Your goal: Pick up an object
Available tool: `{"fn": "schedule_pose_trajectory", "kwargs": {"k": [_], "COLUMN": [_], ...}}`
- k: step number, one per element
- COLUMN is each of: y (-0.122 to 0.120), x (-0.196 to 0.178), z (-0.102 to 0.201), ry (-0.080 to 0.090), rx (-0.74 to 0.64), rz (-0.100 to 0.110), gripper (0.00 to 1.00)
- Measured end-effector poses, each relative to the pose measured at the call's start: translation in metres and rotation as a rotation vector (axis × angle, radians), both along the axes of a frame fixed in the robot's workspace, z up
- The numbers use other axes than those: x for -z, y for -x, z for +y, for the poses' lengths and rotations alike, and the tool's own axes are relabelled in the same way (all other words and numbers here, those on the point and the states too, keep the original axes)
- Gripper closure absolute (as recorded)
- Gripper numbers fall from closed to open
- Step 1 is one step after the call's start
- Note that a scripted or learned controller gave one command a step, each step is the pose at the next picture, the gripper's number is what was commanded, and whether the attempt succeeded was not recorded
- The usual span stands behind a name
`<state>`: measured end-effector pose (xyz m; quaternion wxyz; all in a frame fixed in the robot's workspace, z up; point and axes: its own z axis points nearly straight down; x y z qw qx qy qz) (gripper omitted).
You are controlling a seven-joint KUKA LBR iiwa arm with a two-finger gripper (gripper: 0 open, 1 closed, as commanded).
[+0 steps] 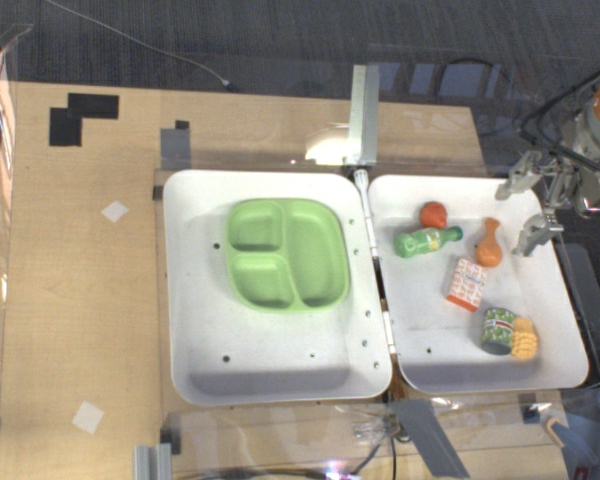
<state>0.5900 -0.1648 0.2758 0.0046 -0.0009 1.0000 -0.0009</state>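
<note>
One can [498, 329], one corn cob [524, 343], one box [467, 284], one bottle [426, 240]; jaws wide, holding nothing.

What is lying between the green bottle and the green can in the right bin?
In the camera view, the small printed carton lies between the green bottle and the green can.

In the right bin you have six small things. A red ball [434, 214] lies near the far wall, with a green bottle [426, 240] on its side just in front of it. An orange gourd [490, 243] lies to their right. A patterned box [467, 285] lies mid-bin, tilted. A can [498, 329] and yellow corn [524, 339] touch near the front right corner.
</note>
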Motion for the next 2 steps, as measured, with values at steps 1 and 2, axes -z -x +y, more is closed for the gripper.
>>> {"fn": "schedule_pose_trajectory", "kwargs": {"k": [1,2], "y": [-0.005,0.034], "x": [0.129,0.185], "z": [0.057,0.053], "ry": [-0.005,0.004], "rx": [-0.123,-0.285], "rz": [0.013,-0.007], "gripper": [0.0,0.0]}}
